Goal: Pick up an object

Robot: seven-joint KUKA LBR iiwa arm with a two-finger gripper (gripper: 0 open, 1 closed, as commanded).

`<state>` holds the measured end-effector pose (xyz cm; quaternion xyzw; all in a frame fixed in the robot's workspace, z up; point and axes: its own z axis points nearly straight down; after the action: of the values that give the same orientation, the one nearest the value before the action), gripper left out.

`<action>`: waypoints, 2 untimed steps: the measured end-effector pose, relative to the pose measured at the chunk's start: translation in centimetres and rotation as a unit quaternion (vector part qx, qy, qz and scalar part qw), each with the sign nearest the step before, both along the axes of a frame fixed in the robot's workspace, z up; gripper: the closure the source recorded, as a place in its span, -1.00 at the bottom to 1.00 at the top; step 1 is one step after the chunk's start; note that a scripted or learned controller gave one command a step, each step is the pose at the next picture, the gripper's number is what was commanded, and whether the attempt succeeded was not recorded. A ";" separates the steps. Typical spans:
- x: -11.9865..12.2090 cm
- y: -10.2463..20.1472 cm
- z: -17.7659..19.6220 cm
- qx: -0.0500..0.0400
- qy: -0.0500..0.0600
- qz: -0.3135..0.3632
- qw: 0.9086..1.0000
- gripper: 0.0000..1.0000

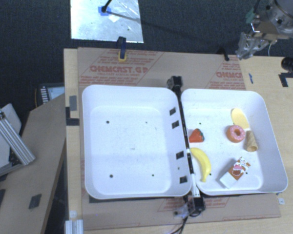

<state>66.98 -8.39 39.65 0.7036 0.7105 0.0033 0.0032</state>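
The right bin (263,112) holds several small items: a red strawberry-like piece (196,136), a yellow banana (201,163), a pink donut (235,133), a pale yellow slice (239,116), a tan cone-shaped piece (251,141) and a small red-and-white box (237,171). My gripper (247,44) hangs high at the upper right, above the bench's far edge and well clear of the bin, with nothing between its fingers that I can make out.
The left bin (95,101) adjoins the right one along a black-clipped divider (181,130). A shiny metal sheet (106,13) lies on the dark floor beyond the bench. An aluminium frame (10,135) stands at the left.
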 end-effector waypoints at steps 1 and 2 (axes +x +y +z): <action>-0.1 5.0 3.8 0.000 0.002 0.000 1.000 1.00; -0.1 10.3 7.9 0.000 0.002 0.000 1.000 1.00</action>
<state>66.87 1.87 47.53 0.7039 0.7103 0.0025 0.0019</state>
